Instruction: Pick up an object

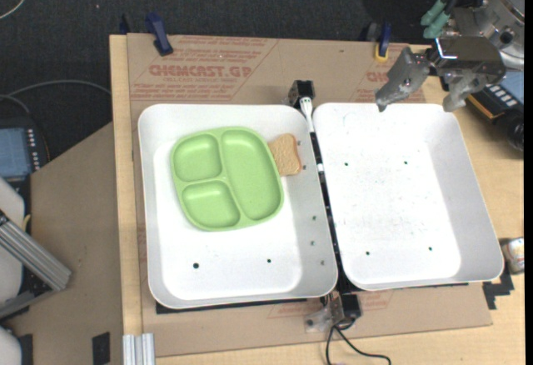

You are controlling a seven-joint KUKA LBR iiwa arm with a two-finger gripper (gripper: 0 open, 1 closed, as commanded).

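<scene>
Green divided plate [226,178] in the left bin [166,272], toast-like piece [286,154] touching its rim, looks stiff, light and slick, so you'd pinch its raised edge with the gripper [423,87], jaws spread, empty.

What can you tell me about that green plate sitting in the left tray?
The green divided plate is a light green, smooth, plastic-looking dish with rounded corners and three compartments: two smaller ones on the left, one long one on the right. All three look empty. It lies flat, slightly rotated, in the upper part of the left white bin. A small tan cracker-like piece rests against its upper right rim. The pincer is far off, over the right bin's top edge.
</scene>
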